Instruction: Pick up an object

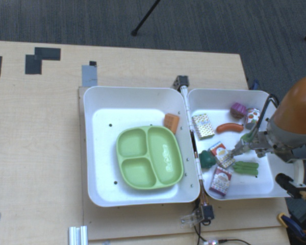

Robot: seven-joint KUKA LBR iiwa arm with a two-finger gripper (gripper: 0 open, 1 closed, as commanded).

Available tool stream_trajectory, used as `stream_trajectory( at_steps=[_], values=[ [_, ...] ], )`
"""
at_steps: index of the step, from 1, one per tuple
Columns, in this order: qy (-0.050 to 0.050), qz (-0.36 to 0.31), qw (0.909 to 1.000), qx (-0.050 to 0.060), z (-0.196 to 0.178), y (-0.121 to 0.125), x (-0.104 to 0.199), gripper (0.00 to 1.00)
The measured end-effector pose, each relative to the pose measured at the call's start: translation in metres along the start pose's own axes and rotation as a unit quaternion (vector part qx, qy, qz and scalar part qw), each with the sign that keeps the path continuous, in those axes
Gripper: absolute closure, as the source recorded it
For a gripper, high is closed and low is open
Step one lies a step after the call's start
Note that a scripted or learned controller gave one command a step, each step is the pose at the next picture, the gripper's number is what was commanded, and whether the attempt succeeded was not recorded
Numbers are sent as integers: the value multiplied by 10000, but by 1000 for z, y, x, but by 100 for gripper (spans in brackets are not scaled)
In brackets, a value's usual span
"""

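Note:
My gripper [234, 153] is low in the right bin [265, 188], reaching in from the right over the bin's middle. Its tip is right at a small red and white packet [219, 151], and I cannot make out whether it touches it. A dark green round piece [206, 160] lies just left of that packet. A light green long vegetable [246, 168] lies just below the gripper. A second red and white packet [221, 181] sits near the bin's front wall.
Further back in the right bin are a patterned card [203, 125], a red sausage [229, 127], a purple piece [238, 109] and a white and red ball [252, 116]. The left bin [99, 137] holds a green divided plate [150, 157] and an orange block [171, 120].

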State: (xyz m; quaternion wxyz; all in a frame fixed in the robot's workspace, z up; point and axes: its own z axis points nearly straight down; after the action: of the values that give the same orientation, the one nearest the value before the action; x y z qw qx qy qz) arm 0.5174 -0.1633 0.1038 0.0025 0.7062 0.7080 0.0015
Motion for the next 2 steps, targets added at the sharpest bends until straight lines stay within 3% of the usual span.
stream_trajectory(
  at_steps=[1,2],
  values=[
    [-29,13,10000,-90,13,-24,15,0],
    [0,-5,10000,-97,2,-22,18,100]
  ],
)
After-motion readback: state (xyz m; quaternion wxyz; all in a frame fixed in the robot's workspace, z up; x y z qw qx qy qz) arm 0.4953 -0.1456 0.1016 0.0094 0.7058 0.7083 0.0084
